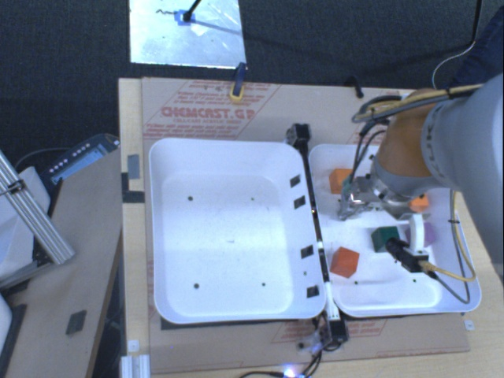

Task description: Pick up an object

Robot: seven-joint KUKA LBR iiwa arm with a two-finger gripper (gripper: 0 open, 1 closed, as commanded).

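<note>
2 white bins side by side on bench [205,105]: left bin [228,145], right bin [386,288], with grey arm [457,140] reaching into right bin from the right. Gripper [352,205] low in right bin's upper-left part, just beside orange block [339,181]; cannot tell if spread or pressed together. Also in right bin: red-orange block [345,262] near the divider, green block [384,239] mid-bin, purple piece [430,233] and small orange piece [420,204] further right, close under arm.
</note>
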